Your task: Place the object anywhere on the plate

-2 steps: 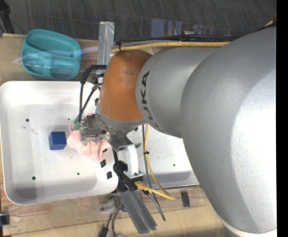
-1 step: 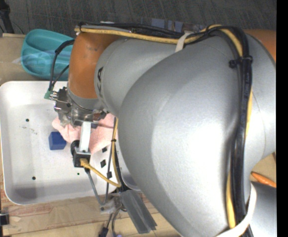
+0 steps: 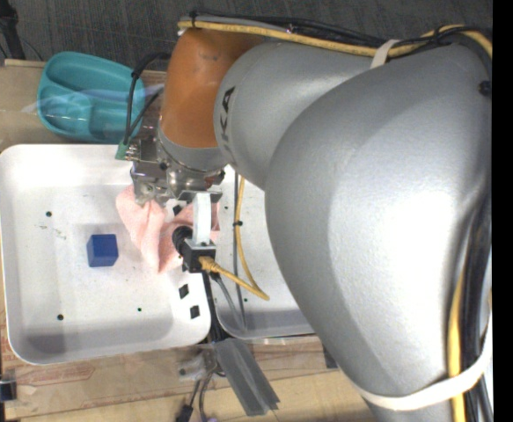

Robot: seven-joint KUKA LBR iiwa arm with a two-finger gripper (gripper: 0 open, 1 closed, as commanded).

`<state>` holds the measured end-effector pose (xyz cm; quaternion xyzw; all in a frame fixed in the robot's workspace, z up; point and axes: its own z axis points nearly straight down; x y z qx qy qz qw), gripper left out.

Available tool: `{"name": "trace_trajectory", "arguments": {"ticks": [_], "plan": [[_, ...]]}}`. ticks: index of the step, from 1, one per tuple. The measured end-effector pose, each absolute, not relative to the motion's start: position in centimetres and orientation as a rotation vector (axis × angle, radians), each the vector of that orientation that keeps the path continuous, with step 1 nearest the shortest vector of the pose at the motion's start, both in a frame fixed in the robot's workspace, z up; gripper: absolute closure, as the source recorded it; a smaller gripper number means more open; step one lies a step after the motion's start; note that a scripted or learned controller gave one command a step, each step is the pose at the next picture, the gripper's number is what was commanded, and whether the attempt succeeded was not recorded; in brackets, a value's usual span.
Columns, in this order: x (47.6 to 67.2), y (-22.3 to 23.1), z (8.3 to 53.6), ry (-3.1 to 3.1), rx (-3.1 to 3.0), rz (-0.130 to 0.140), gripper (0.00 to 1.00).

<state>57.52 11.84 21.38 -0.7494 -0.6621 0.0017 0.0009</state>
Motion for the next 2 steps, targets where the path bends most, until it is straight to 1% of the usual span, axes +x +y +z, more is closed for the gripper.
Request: {"name": "trace_trajectory", "arguments": {"ticks": [1, 2], "plan": [[58.7, 13.0, 15.5, -2.113, -2.320, 0.009, 1.00], [60.0, 16.1, 19.1, -2.169, -2.269, 0.006, 1.00]]}}
